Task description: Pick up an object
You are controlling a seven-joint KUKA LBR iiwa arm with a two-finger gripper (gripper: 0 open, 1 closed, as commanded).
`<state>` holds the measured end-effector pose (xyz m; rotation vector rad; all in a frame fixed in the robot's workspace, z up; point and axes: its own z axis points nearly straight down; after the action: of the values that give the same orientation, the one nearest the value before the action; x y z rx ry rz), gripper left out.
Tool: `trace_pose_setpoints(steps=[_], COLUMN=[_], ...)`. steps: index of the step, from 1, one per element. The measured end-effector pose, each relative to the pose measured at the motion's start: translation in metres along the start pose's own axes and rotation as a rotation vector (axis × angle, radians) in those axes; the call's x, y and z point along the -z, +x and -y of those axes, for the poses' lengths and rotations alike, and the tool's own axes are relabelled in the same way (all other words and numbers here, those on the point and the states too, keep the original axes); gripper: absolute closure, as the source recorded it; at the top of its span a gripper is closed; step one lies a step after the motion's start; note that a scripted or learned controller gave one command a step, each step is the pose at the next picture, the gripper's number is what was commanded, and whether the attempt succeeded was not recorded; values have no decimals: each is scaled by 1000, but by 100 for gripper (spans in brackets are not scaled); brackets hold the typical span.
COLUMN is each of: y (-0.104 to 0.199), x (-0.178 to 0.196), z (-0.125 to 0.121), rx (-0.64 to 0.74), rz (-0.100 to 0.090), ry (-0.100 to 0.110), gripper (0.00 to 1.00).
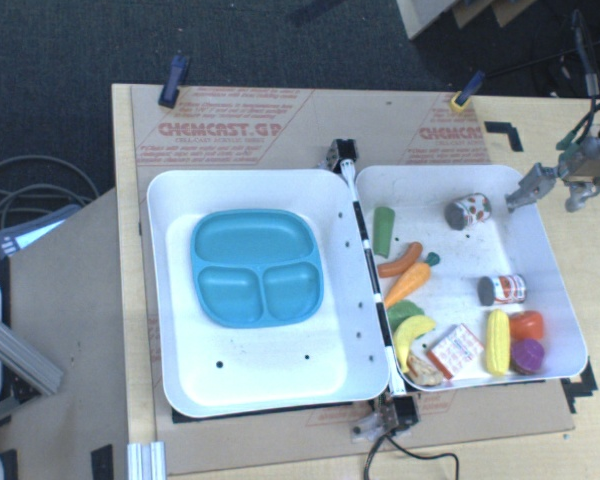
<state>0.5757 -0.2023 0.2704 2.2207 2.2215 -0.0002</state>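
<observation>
Far to the gripper's left we see a smooth blue plastic plate (257,267) with three hollows in the left bin (170,268), then, nearer in the right bin (550,258), a green stick (383,231), a glossy carrot (407,280) and a small round can (468,209) just left of and below the gripper (553,181). Its two grey fingers stand apart with nothing between them, at the bin's far right rim. We judge the can the best target: come straight down and close across its curved sides, since smooth plastic may slip.

Two bins (170,268) (one tray (257,267)), two cans (502,289)
</observation>
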Motion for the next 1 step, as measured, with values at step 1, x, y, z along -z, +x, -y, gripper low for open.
trace_pose_setpoints(steps=[1], y=[7], x=[-68], z=[-85], rx=[1], rz=[0], ry=[1], gripper=[0])
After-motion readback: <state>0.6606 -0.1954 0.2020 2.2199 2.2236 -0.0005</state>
